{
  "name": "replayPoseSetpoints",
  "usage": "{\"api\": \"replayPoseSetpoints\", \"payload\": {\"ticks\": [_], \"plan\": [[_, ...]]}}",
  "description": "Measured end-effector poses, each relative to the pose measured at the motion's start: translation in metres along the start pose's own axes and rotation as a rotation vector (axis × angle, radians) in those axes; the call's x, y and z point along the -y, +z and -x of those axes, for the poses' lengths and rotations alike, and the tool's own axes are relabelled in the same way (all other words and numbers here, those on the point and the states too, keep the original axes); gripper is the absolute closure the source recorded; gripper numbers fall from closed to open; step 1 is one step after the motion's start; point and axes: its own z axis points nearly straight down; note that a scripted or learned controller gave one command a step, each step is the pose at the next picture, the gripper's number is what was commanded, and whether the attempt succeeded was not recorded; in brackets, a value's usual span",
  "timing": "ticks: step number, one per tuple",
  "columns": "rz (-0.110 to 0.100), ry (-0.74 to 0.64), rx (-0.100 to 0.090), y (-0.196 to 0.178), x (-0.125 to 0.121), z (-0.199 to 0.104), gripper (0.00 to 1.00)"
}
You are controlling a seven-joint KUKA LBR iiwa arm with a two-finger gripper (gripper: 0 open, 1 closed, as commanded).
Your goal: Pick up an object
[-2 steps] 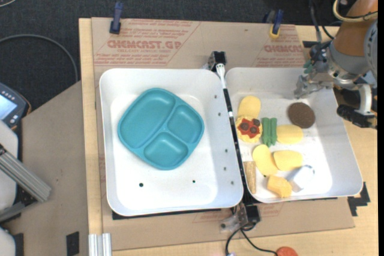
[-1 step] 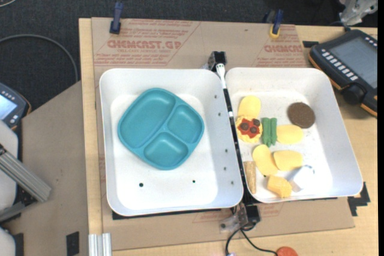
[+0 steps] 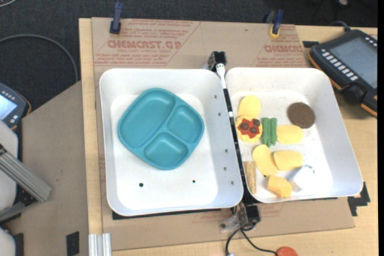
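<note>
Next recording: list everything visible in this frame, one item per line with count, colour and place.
bins: 2, white, side by side on the bench, left and right
divided plate: 1, teal, in the left bin
round disc: 1, brown, upper right of the right bin
pizza-like piece: 1, yellow with red and dark spots, left side of the right bin
green piece: 1, green, just right of the pizza-like piece
yellow food pieces: several, yellow, clustered in the right bin
clamps: 2, blue and yellow-blue, at the board's far edge
pendant: 1, black and orange, right of the bins
</note>
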Motion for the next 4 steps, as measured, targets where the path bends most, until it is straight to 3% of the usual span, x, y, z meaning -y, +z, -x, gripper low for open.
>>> {"api": "replayPoseSetpoints", "payload": {"ticks": [1,3,4], "plan": [[-0.020,0.008,-0.003,0.006,0.090,-0.014,1.00],[-0.019,0.002,-0.003,0.004,0.188,-0.120,1.00],[-0.024,0.015,0.001,0.056,0.189,-0.071,1.00]]}}
